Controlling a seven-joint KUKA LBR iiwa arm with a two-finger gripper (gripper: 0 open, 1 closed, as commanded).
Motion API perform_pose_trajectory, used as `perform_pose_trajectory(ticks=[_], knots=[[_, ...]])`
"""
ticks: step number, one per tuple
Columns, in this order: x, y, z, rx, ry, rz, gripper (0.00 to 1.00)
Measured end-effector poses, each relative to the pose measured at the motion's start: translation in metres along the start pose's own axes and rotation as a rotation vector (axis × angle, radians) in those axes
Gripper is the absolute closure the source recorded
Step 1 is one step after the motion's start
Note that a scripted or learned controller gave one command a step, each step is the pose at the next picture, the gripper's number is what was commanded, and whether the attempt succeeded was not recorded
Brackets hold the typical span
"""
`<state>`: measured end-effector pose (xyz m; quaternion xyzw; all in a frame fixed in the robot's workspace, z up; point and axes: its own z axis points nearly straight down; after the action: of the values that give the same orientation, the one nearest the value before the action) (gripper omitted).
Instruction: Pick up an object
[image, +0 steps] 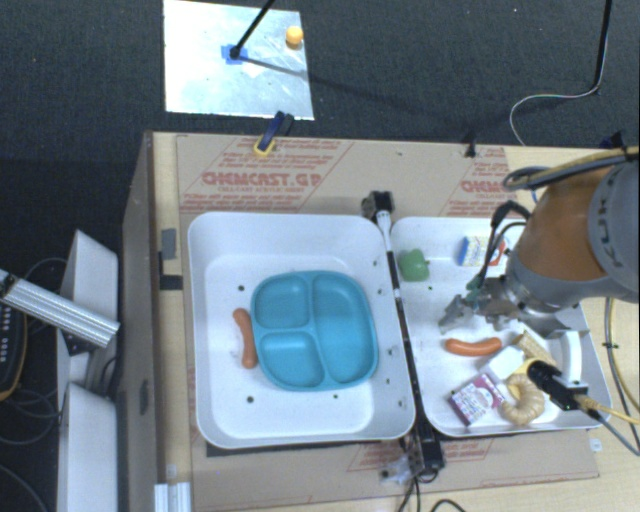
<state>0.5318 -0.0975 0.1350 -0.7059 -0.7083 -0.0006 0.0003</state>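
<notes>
Right bin (430, 345), nearest edge: a pink packet (477, 397) lies nearward of the gripper (456, 314). A pale ring-shaped piece (523, 400) sits just beside the packet, nearward and to the view's right of the gripper.

Next: an orange sausage (473, 347) lies on the bin floor just nearward of the gripper, close under it but apart from it. Nothing is seen held. Whether the gripper is open or closed cannot be determined from this angle.

Left bin (215, 300): a blue divided plate (315, 330) sits well to the view's left of the gripper, at about the same depth. A second sausage (245, 338) lies farther left still, against the plate's left rim.

Beyond the gripper: a green piece (413, 265) rests slightly to its left, near the strip between the bins. A blue-and-white packet (470, 250) lies almost straight behind the gripper, near the bin's far wall.

Farther: a cardboard sheet (300, 175) with red print runs behind both bins, far-left of the gripper.
</notes>
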Motion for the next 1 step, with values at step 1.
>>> perform_pose_trajectory(ticks=[1], knots=[[-0.0383,0.0149,0.0507,-0.001,-0.002,0.002,0.00]])
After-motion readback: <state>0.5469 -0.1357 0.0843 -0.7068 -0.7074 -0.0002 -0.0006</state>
